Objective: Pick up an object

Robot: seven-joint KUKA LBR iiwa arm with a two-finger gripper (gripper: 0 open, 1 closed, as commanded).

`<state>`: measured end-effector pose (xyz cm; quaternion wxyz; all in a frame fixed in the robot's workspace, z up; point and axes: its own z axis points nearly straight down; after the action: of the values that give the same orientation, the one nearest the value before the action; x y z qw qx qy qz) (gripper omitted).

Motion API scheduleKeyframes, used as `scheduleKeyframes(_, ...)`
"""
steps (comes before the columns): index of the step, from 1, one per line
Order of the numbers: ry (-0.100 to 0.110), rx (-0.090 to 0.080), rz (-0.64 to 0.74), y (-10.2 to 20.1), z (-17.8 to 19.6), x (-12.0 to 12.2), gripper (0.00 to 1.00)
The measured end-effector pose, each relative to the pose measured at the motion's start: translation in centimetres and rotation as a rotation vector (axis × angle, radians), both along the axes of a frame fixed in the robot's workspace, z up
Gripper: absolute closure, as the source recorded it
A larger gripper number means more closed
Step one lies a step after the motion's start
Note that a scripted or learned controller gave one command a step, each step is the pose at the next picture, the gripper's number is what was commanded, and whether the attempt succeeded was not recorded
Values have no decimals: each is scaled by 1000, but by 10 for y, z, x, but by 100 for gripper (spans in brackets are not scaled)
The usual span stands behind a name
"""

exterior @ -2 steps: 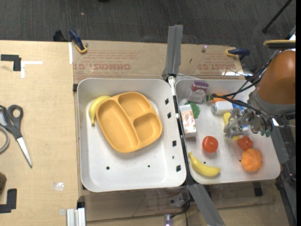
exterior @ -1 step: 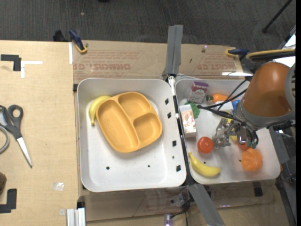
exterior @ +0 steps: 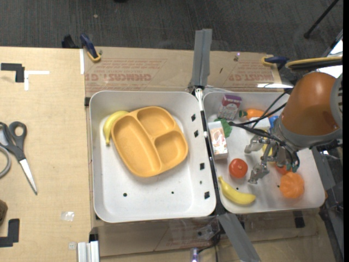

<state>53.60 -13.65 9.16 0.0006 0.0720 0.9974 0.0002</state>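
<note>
My gripper (exterior: pixel 256 160) hangs over the right bin (exterior: pixel 313 203), between a red tomato (exterior: pixel 238 168) on its left and an orange (exterior: pixel 292 185) on its lower right. Its two metal fingers stand apart, open, with only bare bin floor between them. A yellow banana (exterior: pixel 235 194) lies along the bin's front edge, below the tomato. A small carton (exterior: pixel 218 139) lies against the bin's left wall. A purple-and-white packet (exterior: pixel 230 106) and a small orange item (exterior: pixel 254 113) rest at the back. A red thing beside the orange is mostly hidden by the wrist.
The left bin (exterior: pixel 147 198) holds a yellow divided plate (exterior: pixel 149 141) with a second banana (exterior: pixel 111 124) tucked at its far left. Scissors (exterior: pixel 20 154) lie on the bench at the far left. The arm's orange band (exterior: pixel 308 111) covers the right bin's back right corner.
</note>
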Motion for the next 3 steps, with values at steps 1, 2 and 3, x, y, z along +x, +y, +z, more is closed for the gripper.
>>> scheduleKeyframes(1, -5, -1, -272, 19, 2, 76, 0)
scheduleKeyframes(2, -3, 3, -90, -51, 2, 60, 0)
scheduleKeyframes(3, -2, 0, -70, -64, 1, 21, 0)
